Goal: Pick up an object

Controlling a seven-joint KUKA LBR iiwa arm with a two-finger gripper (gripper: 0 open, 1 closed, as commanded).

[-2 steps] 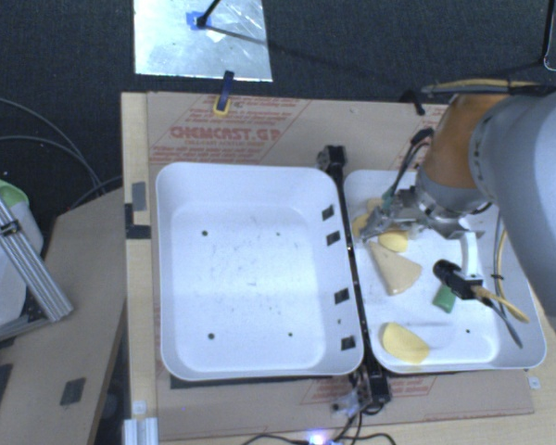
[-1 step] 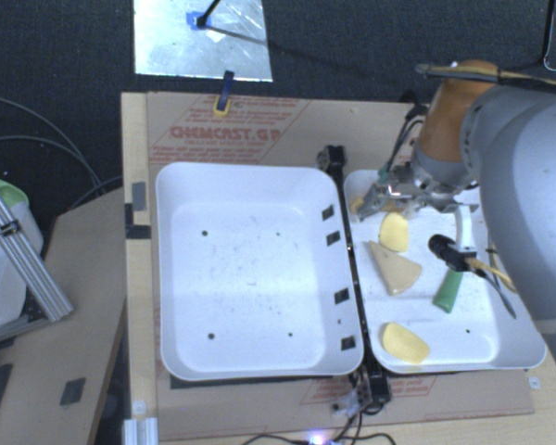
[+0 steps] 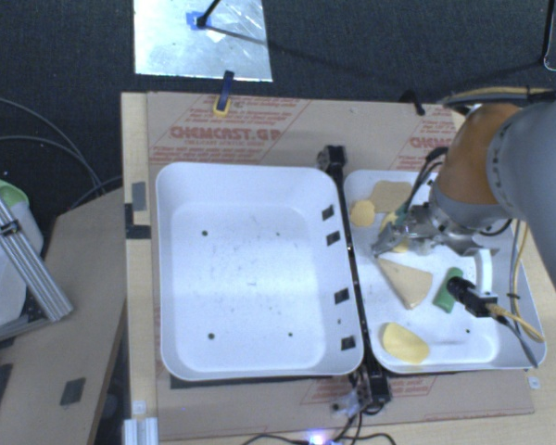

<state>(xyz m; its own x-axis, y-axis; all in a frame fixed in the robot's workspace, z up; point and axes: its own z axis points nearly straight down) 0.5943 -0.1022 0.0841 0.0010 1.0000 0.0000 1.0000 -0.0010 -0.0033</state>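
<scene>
A slanted aluminium rail (image 3: 23,267) stands off the bench's left edge, while the left white bin (image 3: 250,276) sits on a brown printed board (image 3: 259,123), with a blue-and-yellow clamp (image 3: 224,94) at the board's far edge. Across the black divider strip (image 3: 345,248), the right white bin (image 3: 463,343) carries the loose pieces. A small round yellow piece (image 3: 362,213) lies near its far left corner, and a flat tan disc (image 3: 389,194) lies just beside it along the far wall. A yellow oval piece (image 3: 405,342) sits near the near left corner, a pale cream wedge (image 3: 408,284) at the middle of the floor and a small green piece (image 3: 444,293) just right of the wedge. The gripper (image 3: 387,241) is low over the bin's left half, between the round yellow piece and the wedge's far tip, angled toward the divider. Whether it is open or closed, or has hold of anything, cannot be told. The grey arm with its orange band (image 3: 465,165) reaches in over the bin's right edge
</scene>
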